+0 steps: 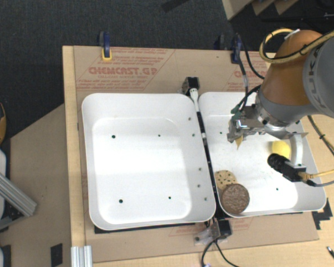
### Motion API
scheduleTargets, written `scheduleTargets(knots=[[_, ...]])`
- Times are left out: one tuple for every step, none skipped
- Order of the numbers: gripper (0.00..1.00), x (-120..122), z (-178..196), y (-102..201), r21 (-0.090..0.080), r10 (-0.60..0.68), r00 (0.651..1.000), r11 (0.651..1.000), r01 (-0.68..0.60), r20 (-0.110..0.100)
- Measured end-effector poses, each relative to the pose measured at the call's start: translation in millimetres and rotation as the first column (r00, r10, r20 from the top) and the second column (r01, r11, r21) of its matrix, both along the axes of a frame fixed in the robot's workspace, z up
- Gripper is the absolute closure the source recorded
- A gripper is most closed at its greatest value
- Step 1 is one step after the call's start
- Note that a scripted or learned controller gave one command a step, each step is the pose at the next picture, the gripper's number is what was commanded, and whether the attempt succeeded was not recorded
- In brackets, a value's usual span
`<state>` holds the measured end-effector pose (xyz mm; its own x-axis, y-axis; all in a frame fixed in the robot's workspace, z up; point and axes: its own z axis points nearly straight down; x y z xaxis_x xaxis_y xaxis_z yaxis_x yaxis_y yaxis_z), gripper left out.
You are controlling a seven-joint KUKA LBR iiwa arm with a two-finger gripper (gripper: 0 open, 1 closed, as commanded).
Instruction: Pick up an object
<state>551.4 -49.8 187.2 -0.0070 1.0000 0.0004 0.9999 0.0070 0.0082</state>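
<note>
1. Dark carpet is surrounding a brown board tabletop [156,65] that is carrying red CHEMCAST print. A blue clamp [105,39] is gripping its far edge.
2. Two shallow white bins are sitting side by side on it, the left bin [139,166] and the right bin [256,185]. A black strip [202,138] is running between their inner rims.
3. Grey arm [292,77] with its orange band is reaching in from the right and hanging over the far half of the right bin.
4. Tool [237,133] is pointing down over the left-centre part of the right bin. Cannot tell whether it is spread or pressed together, as the wrist is blocking that detail.
5. A small yellowish tip [239,143] is showing just below the tool. Cannot tell if it is being pinched or just lying on the bin floor.
6. Yellow object [279,148] is lying in the right bin, to the right of the tool, with the arm partly covering it.
7. Speckled tan disc [225,177] is lying by the right bin's left wall, on the near side of the tool and apart from it.
8. Brown disc [235,198] is sitting just beside the speckled tan disc, on its near side and close to the bin's near rim. Cannot tell if the two are touching.
</note>
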Motion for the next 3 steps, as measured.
scheduleTargets(knots=[[1.0,-19.7,-2.7,40.9,0.002,-0.003,1.0,1.0,0.003,-0.012],[1.0,-34.1,-2.7,63.2,0.001,-0.005,1.0,1.0,0.005,-0.012],[1.0,-46.7,220.9,79.3,0.002,-0.003,1.0,1.0,0.003,0.011]])
